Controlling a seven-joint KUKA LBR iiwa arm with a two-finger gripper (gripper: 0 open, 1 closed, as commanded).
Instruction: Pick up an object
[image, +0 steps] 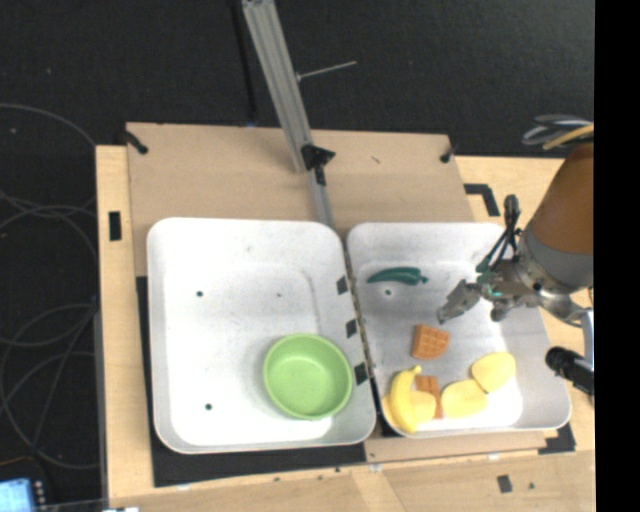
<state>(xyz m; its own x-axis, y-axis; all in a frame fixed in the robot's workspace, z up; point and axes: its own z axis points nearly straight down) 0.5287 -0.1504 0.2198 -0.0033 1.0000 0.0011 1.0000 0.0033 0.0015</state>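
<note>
Two shallow white bins are sitting side by side. The left bin (200, 270) is holding one round green bowl (307, 375). The right bin (440, 245) is holding one teal curved tool (397, 276), one ridged orange waffle piece (430, 342) and a cluster of smooth yellow pieces (450, 392) along its near edge. The arm is reaching in from the right, its gripper (478, 298) hanging with fingers spread above bare floor, clasping nothing

Arm (565, 215) cut off at right; small orange piece (428, 384) half hidden.
</note>
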